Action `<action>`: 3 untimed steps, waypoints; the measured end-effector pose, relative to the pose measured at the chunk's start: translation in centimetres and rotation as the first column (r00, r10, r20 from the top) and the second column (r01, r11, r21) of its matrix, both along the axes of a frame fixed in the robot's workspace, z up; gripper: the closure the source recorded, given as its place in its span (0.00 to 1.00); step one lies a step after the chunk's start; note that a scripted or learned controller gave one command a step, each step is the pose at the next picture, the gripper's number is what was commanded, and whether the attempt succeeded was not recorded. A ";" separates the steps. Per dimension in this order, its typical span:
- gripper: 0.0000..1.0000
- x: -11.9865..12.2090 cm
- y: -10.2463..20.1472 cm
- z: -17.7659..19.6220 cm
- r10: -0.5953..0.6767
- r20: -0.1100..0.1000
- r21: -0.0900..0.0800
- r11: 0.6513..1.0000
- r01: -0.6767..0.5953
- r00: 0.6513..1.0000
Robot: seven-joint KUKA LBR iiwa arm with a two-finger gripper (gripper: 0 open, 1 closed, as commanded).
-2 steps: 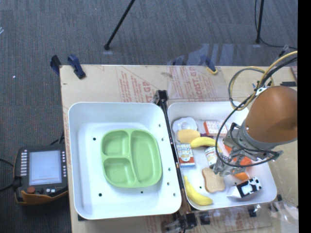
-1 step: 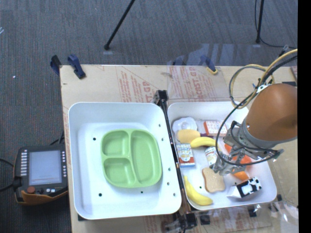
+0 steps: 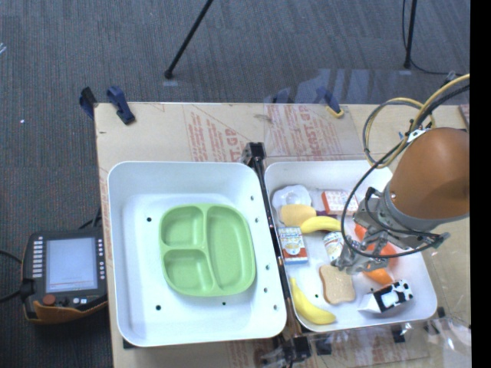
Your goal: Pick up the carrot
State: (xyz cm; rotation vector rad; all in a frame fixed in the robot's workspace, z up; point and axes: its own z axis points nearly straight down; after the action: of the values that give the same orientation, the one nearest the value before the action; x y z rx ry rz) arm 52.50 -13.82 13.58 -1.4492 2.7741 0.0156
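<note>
Camera view, from above and at a slant: the arm's orange band (image 3: pixel 433 176) hangs over the right-hand white bin (image 3: pixel 426 297), and the hand (image 3: pixel 354 262) is lowered among the toy foods. Whether the hand is spread or pressed together cannot be told, since wrist and cables cover it. The carrot (image 3: pixel 379 275) shows as orange patches just beside the hand, on its arm side, partly hidden beneath the wrist; no part of it is visibly held. Close on the hand's near side lies a toast slice (image 3: pixel 337 285); a small can (image 3: pixel 334 245) touches or nearly touches the hand on its far side, and a banana (image 3: pixel 321 224) lies just beyond that. A second banana (image 3: pixel 311 305) and a black-and-white carton (image 3: pixel 390 297) lie near the bin's front wall.

Risks, as judged: the crowding could let the hand close on the toast or the can instead of the carrot; a tapered, smooth carrot may slip out when lifted; an off-centre closing could push it under the wrist. The green divided plate (image 3: pixel 207 250) in the left bin (image 3: pixel 134 205) is well apart and not at risk.
</note>
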 end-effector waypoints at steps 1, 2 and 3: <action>0.00 0.0 0.0 0.0 -0.001 -0.001 0.001 1.000 0.001 1.000; 0.00 -1.6 -2.5 -4.3 -0.218 0.016 -0.005 0.976 0.218 0.976; 1.00 -1.5 -2.2 -3.4 -0.214 0.012 -0.003 0.977 0.214 0.977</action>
State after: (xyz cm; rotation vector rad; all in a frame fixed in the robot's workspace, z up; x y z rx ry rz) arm 50.95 -16.07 10.18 -1.1394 2.9051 -0.0007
